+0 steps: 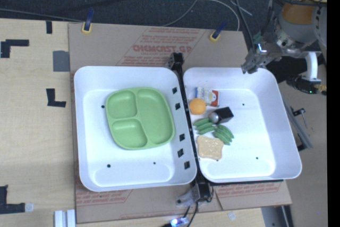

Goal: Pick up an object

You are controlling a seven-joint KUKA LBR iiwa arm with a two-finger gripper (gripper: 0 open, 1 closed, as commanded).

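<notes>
The arm enters from the right, and its pincer [251,65] hangs over the far right corner of the right bin [265,114], just above the rim; whether the pincer is open or closed cannot be told, and nothing is visible between its tips. The loose objects lie clustered along the left side of the right bin, close to the divider between the two bins. From far to near they are: a small white-and-red packet [207,95], an orange ball-shaped fruit [197,107] touching the packet's near left corner, a small black-and-grey object [221,114] just right of the fruit, two green pea pods [213,129] and a tan slice of bread [209,148]. The pods lie side by side with their long axes running diagonally, from far left to near right. The bread lies flat just beside their near ends. The left bin [90,114] holds a green three-compartment plate [140,117], lying flat on the bin floor.
</notes>
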